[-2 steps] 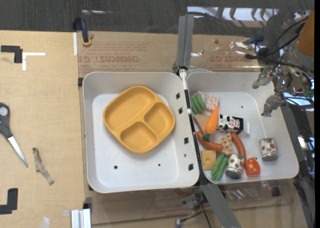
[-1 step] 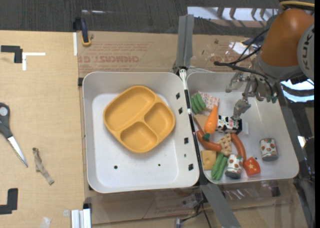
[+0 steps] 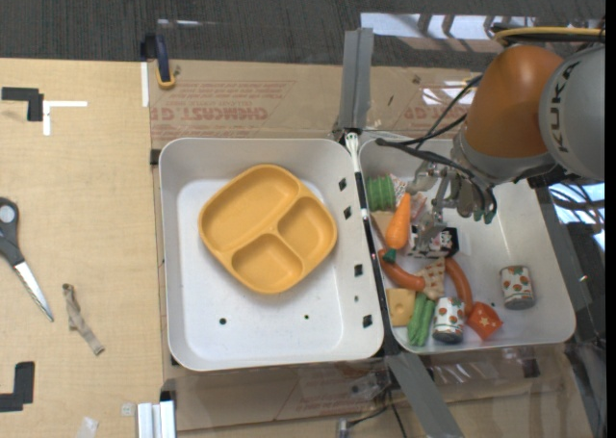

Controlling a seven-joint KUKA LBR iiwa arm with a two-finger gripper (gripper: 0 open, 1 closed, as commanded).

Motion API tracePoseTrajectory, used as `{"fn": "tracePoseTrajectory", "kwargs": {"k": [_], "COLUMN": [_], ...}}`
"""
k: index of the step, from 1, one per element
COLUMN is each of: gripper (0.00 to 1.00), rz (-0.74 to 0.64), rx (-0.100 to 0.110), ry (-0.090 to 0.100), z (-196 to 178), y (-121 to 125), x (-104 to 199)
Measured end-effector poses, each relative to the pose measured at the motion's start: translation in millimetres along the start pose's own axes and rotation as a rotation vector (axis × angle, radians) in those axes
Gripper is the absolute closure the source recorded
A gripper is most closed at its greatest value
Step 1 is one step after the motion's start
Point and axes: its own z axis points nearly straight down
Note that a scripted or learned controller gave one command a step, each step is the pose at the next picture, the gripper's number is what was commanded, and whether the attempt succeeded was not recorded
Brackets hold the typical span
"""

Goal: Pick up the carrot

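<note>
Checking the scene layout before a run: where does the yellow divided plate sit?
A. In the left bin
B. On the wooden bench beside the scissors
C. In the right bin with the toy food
A: the yellow divided plate lies inside the left bin.

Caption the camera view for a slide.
Pincer hovers beside the carrot in the right bin; yellow plate left.
</note>
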Motion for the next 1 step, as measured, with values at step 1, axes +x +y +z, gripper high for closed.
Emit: {"fn": "tracePoseTrajectory", "kwargs": {"k": [1], "gripper": [0.00], "rz": [0.108], "rx": [0.001], "ry": [0.012], "z": [1.7], "y": [3.1], "x": [-10.7]}}
